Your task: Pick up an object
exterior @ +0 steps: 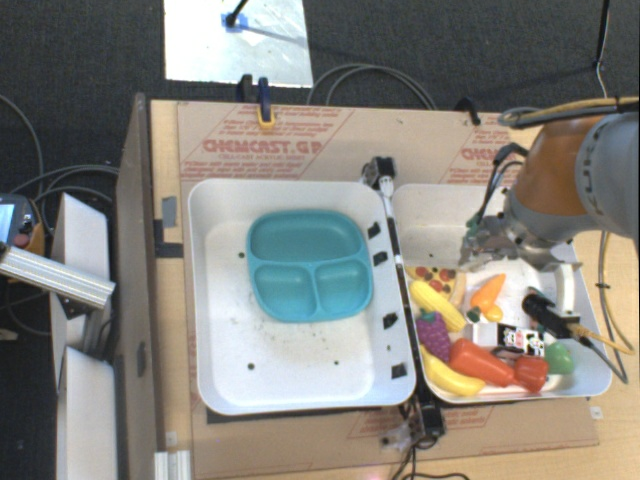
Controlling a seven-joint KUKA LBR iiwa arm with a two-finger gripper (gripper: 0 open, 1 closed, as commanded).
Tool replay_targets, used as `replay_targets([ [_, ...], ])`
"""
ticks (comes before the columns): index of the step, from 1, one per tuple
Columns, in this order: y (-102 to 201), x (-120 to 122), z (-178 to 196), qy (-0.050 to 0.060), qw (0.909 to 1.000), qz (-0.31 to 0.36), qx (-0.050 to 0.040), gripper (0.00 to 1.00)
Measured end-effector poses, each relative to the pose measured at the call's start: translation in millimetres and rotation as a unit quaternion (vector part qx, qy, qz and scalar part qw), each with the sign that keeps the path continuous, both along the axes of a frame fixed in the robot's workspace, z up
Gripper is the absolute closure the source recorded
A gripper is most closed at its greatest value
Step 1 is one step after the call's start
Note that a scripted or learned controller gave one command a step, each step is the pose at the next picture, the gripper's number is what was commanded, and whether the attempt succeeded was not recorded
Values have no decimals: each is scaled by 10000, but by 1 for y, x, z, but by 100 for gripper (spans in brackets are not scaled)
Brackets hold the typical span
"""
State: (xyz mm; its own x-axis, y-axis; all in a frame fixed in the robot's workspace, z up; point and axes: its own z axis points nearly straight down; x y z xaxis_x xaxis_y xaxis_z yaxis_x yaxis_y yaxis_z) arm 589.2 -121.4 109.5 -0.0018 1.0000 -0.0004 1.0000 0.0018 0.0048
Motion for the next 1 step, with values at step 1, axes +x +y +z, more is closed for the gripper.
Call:
replay_targets([
  [1,79,-9,106,-27,10000,52,13,100],
])
